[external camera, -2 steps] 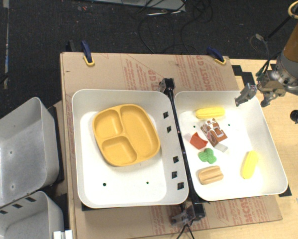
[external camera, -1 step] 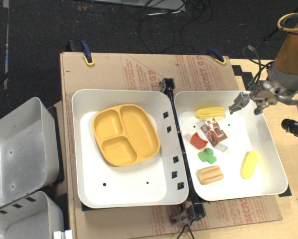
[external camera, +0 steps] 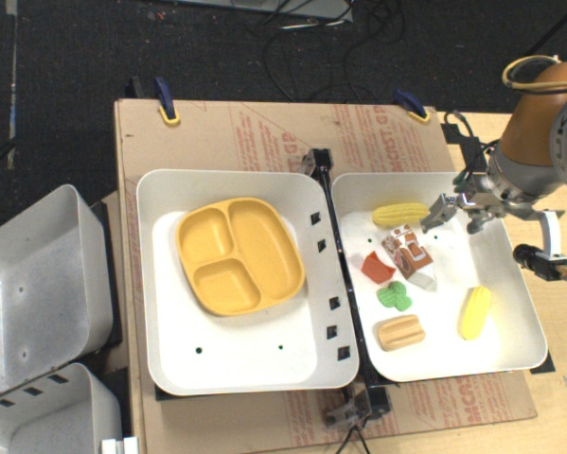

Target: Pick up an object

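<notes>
Cardboard (external camera: 264,130) under two white bins is your work surface. Your gripper (external camera: 459,214) hovers with fingers apart and holding nothing over the right bin (external camera: 510,348), just beside the corn cob (external camera: 398,216); the yellow divided plate (external camera: 239,254) sits in the left bin (external camera: 236,362).

Both white bins (external camera: 231,372) look like smooth plastic, slight sheen. Inside left bin: yellow divided tray (external camera: 239,254), matt plastic. Right of the tray: toy foods, glossy moulded plastic, e.g. corn cob (external camera: 398,215), hot dog (external camera: 399,332). Board (external camera: 264,130) under the bins: matt brown cardboard, printed.
</notes>
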You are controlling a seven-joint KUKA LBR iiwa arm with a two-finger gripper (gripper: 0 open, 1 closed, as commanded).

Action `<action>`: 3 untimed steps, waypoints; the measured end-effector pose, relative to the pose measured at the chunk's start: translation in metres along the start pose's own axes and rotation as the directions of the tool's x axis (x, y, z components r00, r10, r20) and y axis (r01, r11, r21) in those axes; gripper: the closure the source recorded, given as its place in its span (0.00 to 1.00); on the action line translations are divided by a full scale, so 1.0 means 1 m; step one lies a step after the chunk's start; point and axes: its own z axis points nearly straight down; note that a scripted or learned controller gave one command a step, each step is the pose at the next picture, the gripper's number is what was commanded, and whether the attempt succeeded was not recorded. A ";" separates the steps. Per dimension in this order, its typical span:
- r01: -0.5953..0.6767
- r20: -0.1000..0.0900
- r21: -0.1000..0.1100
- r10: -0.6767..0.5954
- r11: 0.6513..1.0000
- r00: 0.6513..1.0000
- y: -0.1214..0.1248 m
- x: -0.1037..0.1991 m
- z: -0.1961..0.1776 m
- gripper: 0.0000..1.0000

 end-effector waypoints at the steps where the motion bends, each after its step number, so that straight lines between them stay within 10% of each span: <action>1: 0.003 0.000 0.000 -0.003 1.000 1.000 0.000 0.001 0.034 0.00; 2: 0.004 0.002 -0.006 -0.004 1.000 1.000 0.002 0.001 0.021 1.00; 3: -0.001 0.002 -0.007 0.001 1.000 1.000 -0.004 -0.002 -0.026 1.00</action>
